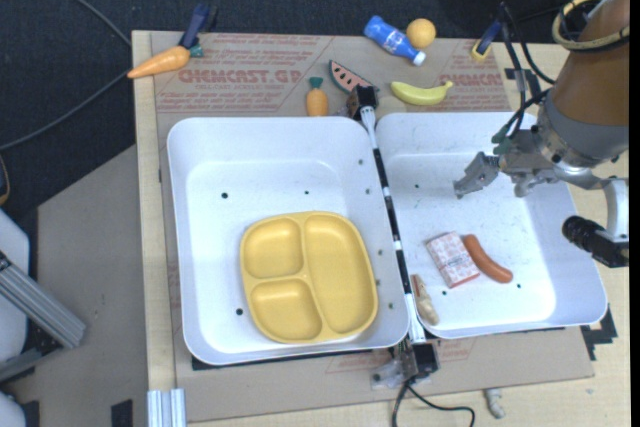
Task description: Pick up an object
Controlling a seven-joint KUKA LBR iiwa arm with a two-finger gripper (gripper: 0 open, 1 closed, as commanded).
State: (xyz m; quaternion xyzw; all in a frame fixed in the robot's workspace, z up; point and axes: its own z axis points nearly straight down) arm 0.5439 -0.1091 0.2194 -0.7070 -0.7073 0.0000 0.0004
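In the right bin [560, 315] lie a pink wafer packet [452, 258], a red-orange sausage [487, 260] touching its right side, and a small brown piece [425, 300] against the bin's lower left wall. My gripper [498, 178] hangs over the upper middle of this bin, above and slightly right of the packet and sausage and well apart from them. Its two fingers are spread open with nothing between them. The left bin [200, 165] holds a yellow divided plate [308, 275].
Behind the bins on the cardboard lie a carrot [160, 63], a small orange toy [317, 101], a watermelon slice [345, 75], a banana [420, 93], a blue bottle [392, 38] and an orange ball [421, 32]. The divider [385, 205] runs between the bins.
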